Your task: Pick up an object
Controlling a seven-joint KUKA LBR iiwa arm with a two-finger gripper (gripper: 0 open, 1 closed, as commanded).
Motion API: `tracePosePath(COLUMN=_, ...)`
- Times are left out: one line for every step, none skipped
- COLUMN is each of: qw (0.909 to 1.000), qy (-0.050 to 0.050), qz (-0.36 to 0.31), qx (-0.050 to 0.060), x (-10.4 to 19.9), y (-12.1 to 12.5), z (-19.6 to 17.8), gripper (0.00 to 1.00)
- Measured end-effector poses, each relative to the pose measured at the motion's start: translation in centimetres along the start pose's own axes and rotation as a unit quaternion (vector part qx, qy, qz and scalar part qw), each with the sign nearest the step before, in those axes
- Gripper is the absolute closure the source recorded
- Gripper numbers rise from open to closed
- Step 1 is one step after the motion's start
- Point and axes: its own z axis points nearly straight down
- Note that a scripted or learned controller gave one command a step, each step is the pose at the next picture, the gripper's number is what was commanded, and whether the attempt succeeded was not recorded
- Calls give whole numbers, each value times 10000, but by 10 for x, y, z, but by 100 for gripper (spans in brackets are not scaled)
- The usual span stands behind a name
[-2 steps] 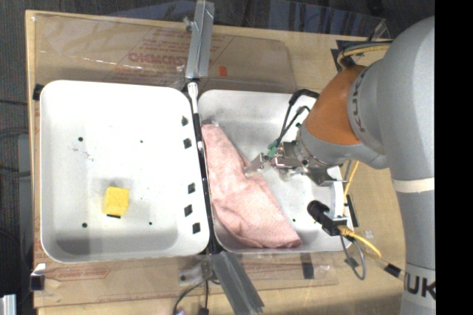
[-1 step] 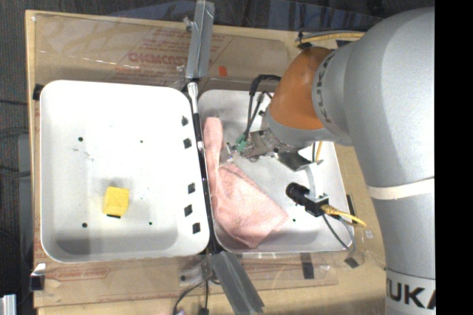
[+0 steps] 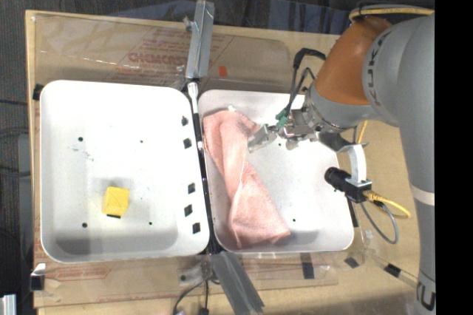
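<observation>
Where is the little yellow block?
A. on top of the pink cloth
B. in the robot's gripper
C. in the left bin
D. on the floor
C. The yellow block sits alone on the floor of the left bin, while the pink cloth lies in the right bin near the gripper.

Two bins, left bin (image 3: 111, 95) and right bin (image 3: 318, 210): smooth white plastic, slightly glossy, soft shading in the corners; pink towel (image 3: 240, 180) in the right bin: soft cloth, matt, fuzzy nap, rumpled folds; yellow block (image 3: 116, 201) in the left bin: matt, looks like sponge or foam, cannot tell for sure; desk (image 3: 74, 32): pale wood edge, top covered by a clear glossy sheet with red print showing through; divider bar (image 3: 198, 40) between the bins: bare grey metal, dull sheen; arm (image 3: 399, 69): smooth grey casing, satin finish, orange band glossy; end effector (image 3: 270, 134): metallic, light grey; floor beyond: dark, rough carpet.
</observation>
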Motion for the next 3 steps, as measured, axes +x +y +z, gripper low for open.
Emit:
tracePosePath(qw=10000, qy=11, qz=-45, qx=33, x=2, y=1, z=-7, gripper=100)
tracePosePath(qw=9999, qy=-1, qz=139, qx=2, x=41, y=-7, z=-89, gripper=100)
tracePosePath(qw=9998, qy=10, qz=215, qx=30, x=7, y=-38, z=74, gripper=100)
